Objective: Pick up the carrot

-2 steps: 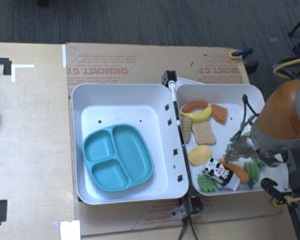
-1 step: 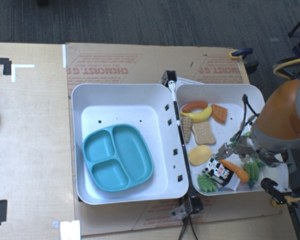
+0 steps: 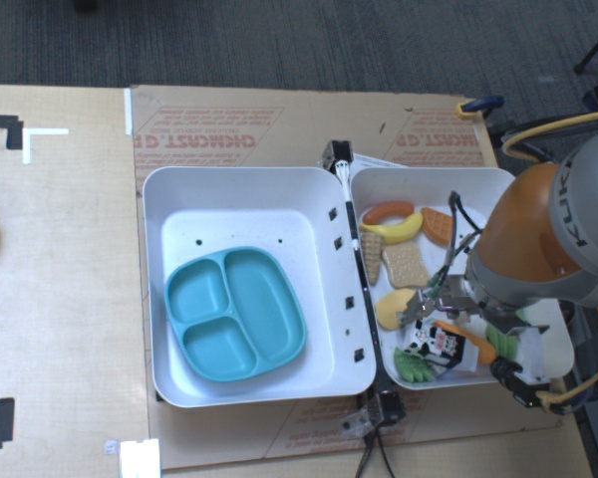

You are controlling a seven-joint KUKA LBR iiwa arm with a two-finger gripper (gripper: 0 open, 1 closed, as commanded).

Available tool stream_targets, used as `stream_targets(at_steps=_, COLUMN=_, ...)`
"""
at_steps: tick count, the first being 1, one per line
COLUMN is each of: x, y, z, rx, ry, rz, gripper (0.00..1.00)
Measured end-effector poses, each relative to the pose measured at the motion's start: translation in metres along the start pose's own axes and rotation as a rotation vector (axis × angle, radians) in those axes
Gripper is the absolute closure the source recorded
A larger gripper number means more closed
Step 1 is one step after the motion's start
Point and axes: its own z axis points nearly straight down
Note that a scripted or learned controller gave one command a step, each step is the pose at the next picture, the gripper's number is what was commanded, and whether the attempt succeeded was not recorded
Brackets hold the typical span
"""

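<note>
Low in the right bin (image 3: pixel 508 179), the gripper (image 3: pixel 426 312) hovers, grip unclear; carrot (image 3: pixel 473 343) looks light, rigid, best pinched mid-length.

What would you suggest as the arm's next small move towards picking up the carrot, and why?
Probably a short shift toward the bottom-right of the view. The gripper hangs over the right bin near the yellow piece, while the carrot, orange with a green end, lies just beyond it, partly under the arm.

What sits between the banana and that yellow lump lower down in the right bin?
In the camera view, the crackers lie between the banana and the yellow lump.
</note>
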Motion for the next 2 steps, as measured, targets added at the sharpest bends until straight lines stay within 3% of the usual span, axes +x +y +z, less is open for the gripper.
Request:
stream_targets(at_steps=1, x=-0.051, y=-0.0094, z=-0.0008, rx=-0.004, ry=-0.001, rz=-0.139, gripper=0.0)
stream_targets(at_steps=2, x=-0.0517, y=-0.0055, z=-0.0105, rx=-0.016, ry=-0.007, rz=-0.134, gripper=1.0)
